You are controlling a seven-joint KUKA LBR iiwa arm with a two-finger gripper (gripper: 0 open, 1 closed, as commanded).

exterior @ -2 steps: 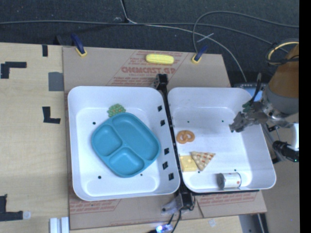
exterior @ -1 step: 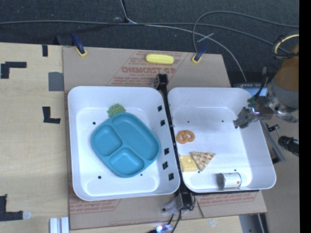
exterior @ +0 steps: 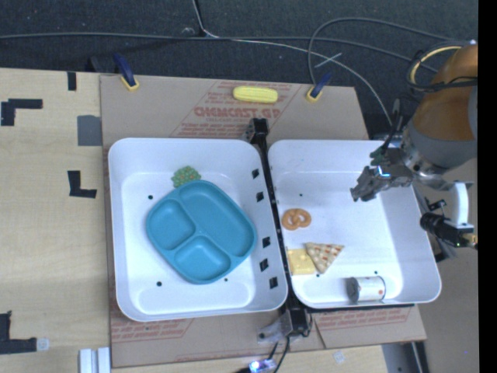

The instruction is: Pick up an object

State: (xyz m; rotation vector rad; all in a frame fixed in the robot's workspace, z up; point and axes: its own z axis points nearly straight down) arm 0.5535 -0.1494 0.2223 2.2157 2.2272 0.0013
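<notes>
Right of frame, over right bin (exterior: 404, 231), your gripper (exterior: 366, 189) hovering, nothing visibly held. Pretzel (exterior: 296, 219) lying lower left of it, pizza slice (exterior: 323, 253) below, can (exterior: 365, 288) lying crosswise, farther down.

I'm looking at a robotics lab bench, not a home or kitchen. Two white bins (exterior: 273, 169) sit side by side on a cardboard sheet (exterior: 225, 111) held down by blue-and-yellow clamps (exterior: 126, 74). Black tape marks (exterior: 78, 183) dot the pale wood benchtop (exterior: 46, 231), and loose cables (exterior: 334, 37) trail over dark carpet (exterior: 93, 14) behind it. The food in the bins is toy stuff: a pretzel (exterior: 296, 219), a pizza slice (exterior: 324, 253), a plastic tray (exterior: 200, 230). The grey arm (exterior: 443, 123) reaches in from my right.
</notes>
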